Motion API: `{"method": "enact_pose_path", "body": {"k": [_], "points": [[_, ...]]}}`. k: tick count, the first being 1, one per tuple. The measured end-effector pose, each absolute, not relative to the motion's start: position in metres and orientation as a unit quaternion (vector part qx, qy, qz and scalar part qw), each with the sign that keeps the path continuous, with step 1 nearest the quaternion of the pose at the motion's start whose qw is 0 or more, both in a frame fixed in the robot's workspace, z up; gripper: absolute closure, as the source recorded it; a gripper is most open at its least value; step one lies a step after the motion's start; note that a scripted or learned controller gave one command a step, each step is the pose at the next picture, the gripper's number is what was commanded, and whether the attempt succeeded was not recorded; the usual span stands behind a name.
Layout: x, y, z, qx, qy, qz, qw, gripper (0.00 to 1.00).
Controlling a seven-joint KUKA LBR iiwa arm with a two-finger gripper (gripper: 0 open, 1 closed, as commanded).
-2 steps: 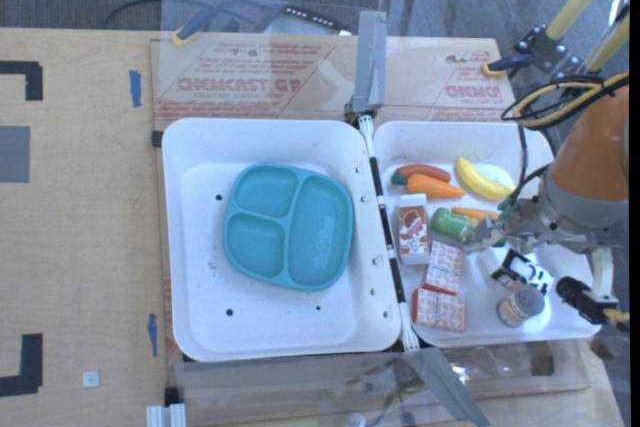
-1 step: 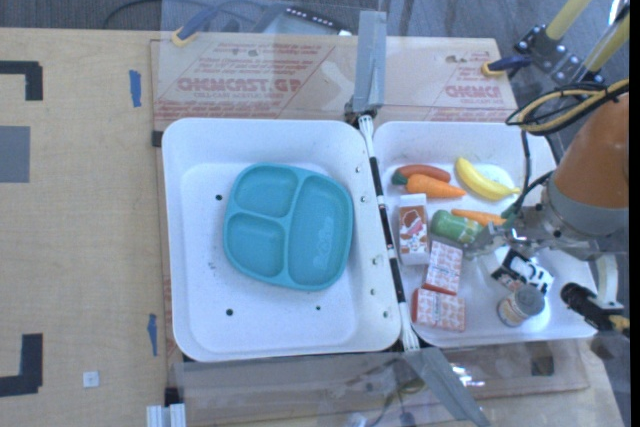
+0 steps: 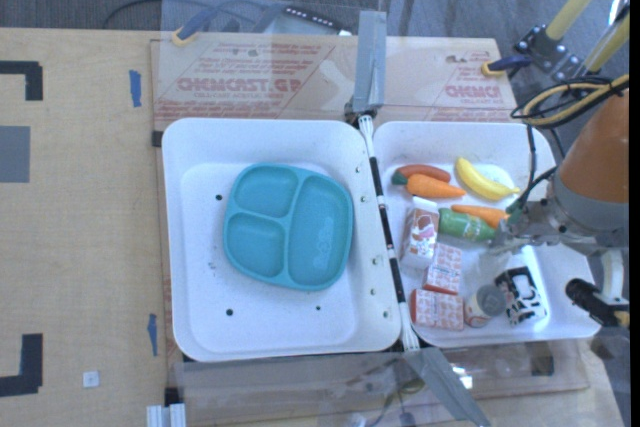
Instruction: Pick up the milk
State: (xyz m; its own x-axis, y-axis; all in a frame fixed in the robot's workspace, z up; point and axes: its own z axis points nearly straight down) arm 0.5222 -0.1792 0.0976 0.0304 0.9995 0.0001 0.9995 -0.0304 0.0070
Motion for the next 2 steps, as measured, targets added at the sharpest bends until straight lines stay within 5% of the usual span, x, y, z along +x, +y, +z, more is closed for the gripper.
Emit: {"method": "enact_pose_path", "body": {"k": [1, 2], "points": [[0.5502, -0.1719, 0.0875, 0.649, 0.76, 0.0009, 0.003, 1.0], [0.5501, -0.1714, 0.0867, 0.649, 0.761, 0.001, 0.003, 0.0]]}}
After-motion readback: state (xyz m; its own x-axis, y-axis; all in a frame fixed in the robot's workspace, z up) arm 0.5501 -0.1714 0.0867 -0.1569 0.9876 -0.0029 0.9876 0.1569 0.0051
